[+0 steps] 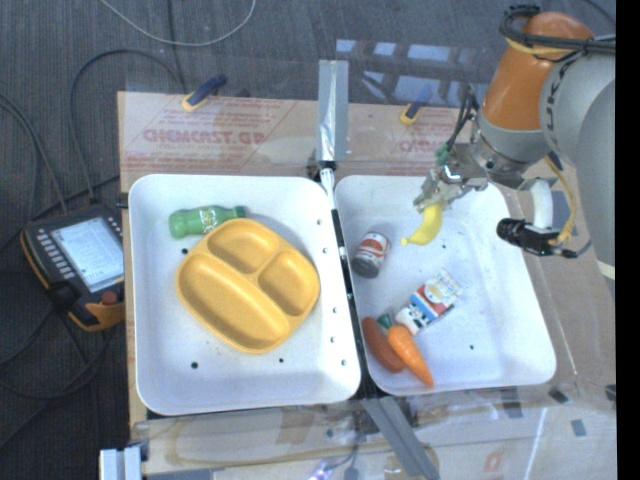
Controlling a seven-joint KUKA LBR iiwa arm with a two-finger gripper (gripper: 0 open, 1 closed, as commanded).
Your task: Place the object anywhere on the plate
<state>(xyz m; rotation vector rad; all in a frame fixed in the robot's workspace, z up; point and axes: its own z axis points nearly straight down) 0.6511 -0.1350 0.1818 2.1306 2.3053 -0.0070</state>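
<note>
Here the banana [425, 227] lies in the right bin [520, 353], near its upper left corner, tilted with its upper end pointing toward the gripper [441, 190]. That upper end meets the tips of the fingers [432, 196], which sit just above and slightly right of the fruit. Whether the fingers are wide, narrow or closed on the banana cannot be told, since they blur into the fruit's tip from this angle.

The arm [530, 68] comes in from the upper right, its orange band high over the bin's far edge, and the wrist bends down and to the left so the gripper hangs over the bin's upper left part.

The plate [249, 284] is yellow with three compartments and lies in the middle of the left bin [160, 368], well apart from the banana, with the wall between the bins in between. A green bottle [205, 219] lies on its side just beyond the plate's upper left rim, touching or nearly touching it.

Also in the right bin are a can [371, 254] near the left wall, a small carton [432, 303] near the middle, and a carrot [409, 355] beside a darker red piece [379, 344] toward the lower left. The table [230, 138] carries both bins.
</note>
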